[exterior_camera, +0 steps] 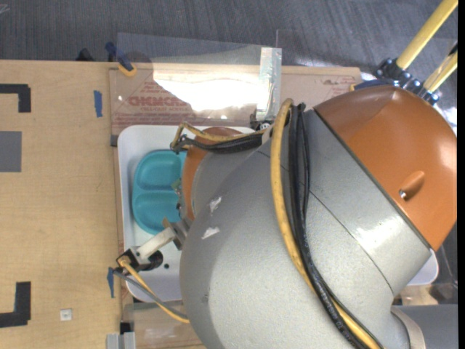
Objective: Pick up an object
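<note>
A grey carpeted floor [218,9] is seen at the far side, with a pale wooden desk [58,195] on the left bearing black corner marks and blue tape tabs. A clear plastic sheet [203,86] stands at the far edge of a white bin [125,158]. Most of the bin is covered by the arm [305,231], grey and smooth, with an orange band [392,151] and black and yellow cables [290,195] running along it.

A teal object [154,191], glossy, rounded and two-lobed, lies in the bin's left part, close beside the arm. No pincer can be made out, so whether it is released, clenched or grasping anything cannot be told.

Risks judged from this position: the teal object's smooth, curved surface could slip from a grip; its nearness to the bin wall could block a clean approach; the loose cables could snag on the bin rim or plastic sheet.
</note>
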Controlling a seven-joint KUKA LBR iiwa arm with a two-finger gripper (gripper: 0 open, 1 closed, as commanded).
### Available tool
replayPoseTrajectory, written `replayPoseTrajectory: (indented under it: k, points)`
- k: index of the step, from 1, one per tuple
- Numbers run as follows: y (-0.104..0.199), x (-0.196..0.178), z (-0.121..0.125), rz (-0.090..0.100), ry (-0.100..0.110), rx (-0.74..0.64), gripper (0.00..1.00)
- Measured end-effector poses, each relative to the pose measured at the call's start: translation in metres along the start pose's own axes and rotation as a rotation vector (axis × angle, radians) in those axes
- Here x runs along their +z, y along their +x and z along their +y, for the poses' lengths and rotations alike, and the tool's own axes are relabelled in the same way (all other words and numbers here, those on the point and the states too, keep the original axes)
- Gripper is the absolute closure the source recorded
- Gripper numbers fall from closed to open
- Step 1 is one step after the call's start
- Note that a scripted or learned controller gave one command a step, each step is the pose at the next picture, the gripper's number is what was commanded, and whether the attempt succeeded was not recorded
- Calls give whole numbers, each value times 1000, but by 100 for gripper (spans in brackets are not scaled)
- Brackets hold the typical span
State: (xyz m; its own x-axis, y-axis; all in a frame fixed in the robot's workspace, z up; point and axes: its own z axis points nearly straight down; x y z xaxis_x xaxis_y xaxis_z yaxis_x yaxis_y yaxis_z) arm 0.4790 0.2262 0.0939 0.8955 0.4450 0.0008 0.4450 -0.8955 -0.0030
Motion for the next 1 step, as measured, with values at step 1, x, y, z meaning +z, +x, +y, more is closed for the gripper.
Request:
replayPoseTrajectory:
  k: [1]
  points:
    - [0,-78,1,1,-2,261,100]
